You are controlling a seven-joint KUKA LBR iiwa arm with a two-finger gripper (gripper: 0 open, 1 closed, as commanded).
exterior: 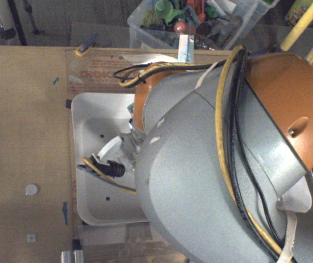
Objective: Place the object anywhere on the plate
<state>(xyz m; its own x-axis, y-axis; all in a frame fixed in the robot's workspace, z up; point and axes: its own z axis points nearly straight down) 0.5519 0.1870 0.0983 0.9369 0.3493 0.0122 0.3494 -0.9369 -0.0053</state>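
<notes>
So the arm (211,163) was basically eating the whole shot here, grey body and the orange band (288,103) sprawled across the middle and right, reaching down into the white bin (85,119) on the view's left. The gripper (128,146) sat low over that bin's right half, just off the edge of the arm's bulk, and honestly I couldn't tell if it was open, closed, or clamped on anything, because that end of it was tucked under the wrist. Same story for the object and the plate: both were hidden behind the arm, so I couldn't say where either one was, or whether the object was in the gripper or lying loose. The bin floor that I could see, on the left, was bare white apart from a couple of tiny dark specks. What I'd worry about from here, just my guess: if the gripper had closed on nothing, the arm would carry air over to the plate and "place" nothing. If it did have the object but only by a corner, a lift or swing could shake it loose into the bin short of the plate. And with the gripper that low and that near the bin wall, a sideways move before lifting could clip the rim and shove the bin along the bench (25,119). The clear tub (200,10) of toys at the back was well apart, no issue there.
</notes>
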